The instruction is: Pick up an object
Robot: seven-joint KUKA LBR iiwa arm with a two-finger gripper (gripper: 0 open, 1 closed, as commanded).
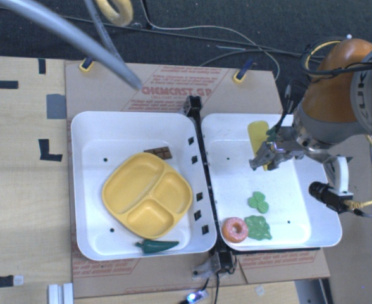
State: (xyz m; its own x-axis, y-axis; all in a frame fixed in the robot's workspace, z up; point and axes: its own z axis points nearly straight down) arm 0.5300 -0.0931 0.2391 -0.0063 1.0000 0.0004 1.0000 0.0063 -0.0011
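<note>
The gripper (266, 159) hangs low over the right bin (300, 233) beside the yellow piece (258, 133) — likely its target — though whether its fingers are released or clenched, I cannot tell.

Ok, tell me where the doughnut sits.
The doughnut lies in the right bin, at its near-left corner, touching the green leafy piece on its right.
</note>
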